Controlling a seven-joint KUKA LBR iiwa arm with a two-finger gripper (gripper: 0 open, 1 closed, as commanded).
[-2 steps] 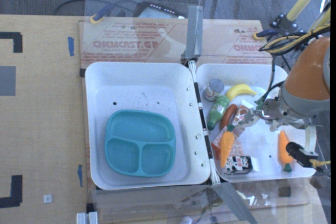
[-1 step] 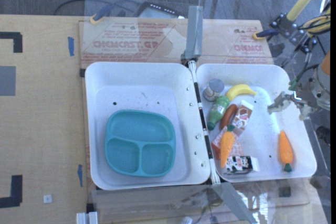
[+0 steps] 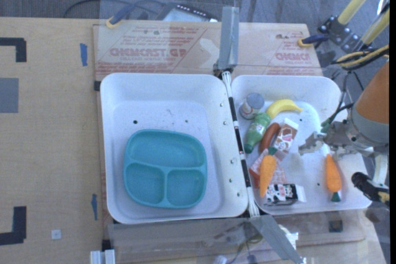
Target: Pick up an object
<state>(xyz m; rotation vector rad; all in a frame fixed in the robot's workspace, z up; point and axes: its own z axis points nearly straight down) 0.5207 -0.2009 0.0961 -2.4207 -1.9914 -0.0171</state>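
Landmark: the right-hand shallow white plastic bin (image 3: 322, 86).

Nearest the camera, at that bin's front wall, a small black-and-white printed carton (image 3: 283, 193) lies flat. Just up-left of it is an orange plastic carrot with a green tip (image 3: 266, 174), long axis roughly front-to-back.

At the bin's front-right, a second orange toy carrot (image 3: 333, 177) lies alone on bare floor, long axis near front-to-back, green tip toward the camera. My pick for the target: isolated, with nothing touching it.

The grey metal end effector (image 3: 323, 140) hangs over the bin's right-centre, just behind that carrot's blunt end and slightly left of it. Can't tell whether it's apart or together; nothing visibly clamped in it.

So the carrot lies toward the camera and a touch right of the end effector. Closing across the carrot's short axis looks right.

Mid-bin clutter: red-and-white packet (image 3: 286, 134), green plastic bottle (image 3: 255, 131), then yellow toy banana (image 3: 283, 108) and a small grey can (image 3: 252, 103) near the back wall.
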